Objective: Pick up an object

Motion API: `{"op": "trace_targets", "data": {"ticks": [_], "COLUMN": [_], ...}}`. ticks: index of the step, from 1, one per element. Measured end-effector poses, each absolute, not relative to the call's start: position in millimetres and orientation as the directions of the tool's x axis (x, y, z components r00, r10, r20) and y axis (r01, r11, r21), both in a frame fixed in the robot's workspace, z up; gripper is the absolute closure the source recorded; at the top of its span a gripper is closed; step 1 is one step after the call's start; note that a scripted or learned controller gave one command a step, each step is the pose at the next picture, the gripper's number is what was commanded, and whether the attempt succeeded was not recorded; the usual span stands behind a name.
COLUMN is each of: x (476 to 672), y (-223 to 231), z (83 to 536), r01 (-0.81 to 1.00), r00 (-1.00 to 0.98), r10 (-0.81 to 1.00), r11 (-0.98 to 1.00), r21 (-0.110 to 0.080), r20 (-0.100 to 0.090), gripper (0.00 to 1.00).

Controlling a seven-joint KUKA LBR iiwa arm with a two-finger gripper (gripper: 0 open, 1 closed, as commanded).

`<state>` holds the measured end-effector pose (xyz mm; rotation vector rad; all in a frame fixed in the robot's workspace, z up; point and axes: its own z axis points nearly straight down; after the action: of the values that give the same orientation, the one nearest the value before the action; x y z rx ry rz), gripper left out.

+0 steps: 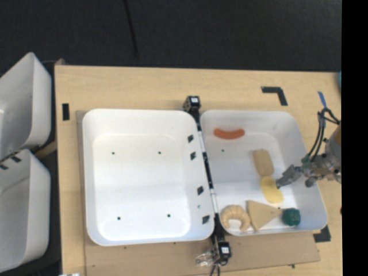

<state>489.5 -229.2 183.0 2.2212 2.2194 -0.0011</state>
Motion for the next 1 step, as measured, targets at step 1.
{"op": "trace_targets", "data": {"ticks": [1], "x": [513.8], "y": [-196.4], "z": [414.5], "r01": [1.000], "r00": [-0.006], "r10": [1.000], "r11": [0.006], "r21": [0.014], "r20": [-0.006], "gripper": [0.00]}}
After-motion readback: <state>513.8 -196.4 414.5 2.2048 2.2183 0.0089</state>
